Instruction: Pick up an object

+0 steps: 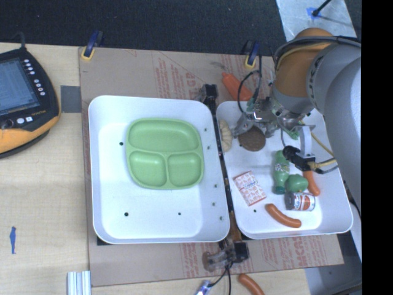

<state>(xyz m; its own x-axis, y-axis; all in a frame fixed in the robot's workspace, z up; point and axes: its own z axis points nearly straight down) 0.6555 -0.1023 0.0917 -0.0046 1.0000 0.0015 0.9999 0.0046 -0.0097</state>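
My gripper (264, 128) hangs low over the back of the right bin (334, 220) with its fingers spread open. A brown round patty (251, 141) lies just in front of it, near the left fingertip (241, 128), and nothing is held between the fingers. A beige piece (226, 135) rests against the bin's left wall. Farther forward lie a pink card (249, 187), a green bottle (281, 168), a green pepper (297, 182), a small can (301, 202) and a sausage (282, 215). The arm hides the bin's back right corner.
The left bin (110, 220) holds a green divided plate (164, 152). A carrot (231, 85) lies outside behind the bins, and another orange piece (251, 283) lies in front. A teach pendant (21, 103) sits at the far left. Clamps (250, 53) hold the cardboard.
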